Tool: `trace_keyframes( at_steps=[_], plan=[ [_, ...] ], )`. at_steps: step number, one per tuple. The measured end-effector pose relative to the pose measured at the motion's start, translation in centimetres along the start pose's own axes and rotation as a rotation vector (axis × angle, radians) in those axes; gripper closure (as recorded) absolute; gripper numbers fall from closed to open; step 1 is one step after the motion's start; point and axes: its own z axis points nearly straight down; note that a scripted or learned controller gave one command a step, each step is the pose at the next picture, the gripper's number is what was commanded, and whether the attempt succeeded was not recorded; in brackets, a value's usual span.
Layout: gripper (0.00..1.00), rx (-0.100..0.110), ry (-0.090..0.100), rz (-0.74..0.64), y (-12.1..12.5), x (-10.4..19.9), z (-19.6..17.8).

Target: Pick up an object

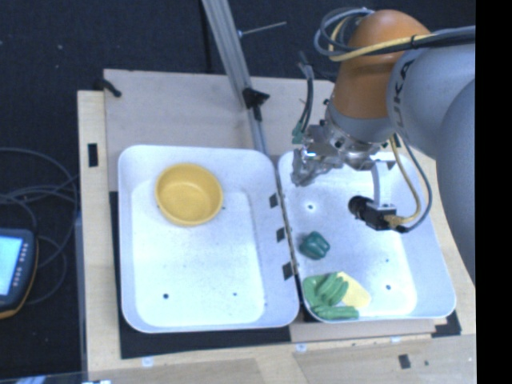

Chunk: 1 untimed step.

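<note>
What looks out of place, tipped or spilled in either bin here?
Nothing stands out. The yellow bowl sits upright in the left bin; a green pepper-like toy and a green-and-yellow pile lie inside the right bin.

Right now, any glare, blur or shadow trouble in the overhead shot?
Camera view: white bins run bright, near washed out; the end effector is soft and low in detail; the yellow bowl and green pieces read clearly; shadows are faint; the background is dark.

Claw [305, 169] tips — blurred, state unclear
</note>
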Motion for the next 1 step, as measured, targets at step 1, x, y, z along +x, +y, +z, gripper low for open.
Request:
trace_keyframes(
  at_steps=[1],
  plan=[
    [1.0, 0.0, 0.001, -0.001, 1.26, 6.1, 0.37]
  ],
)
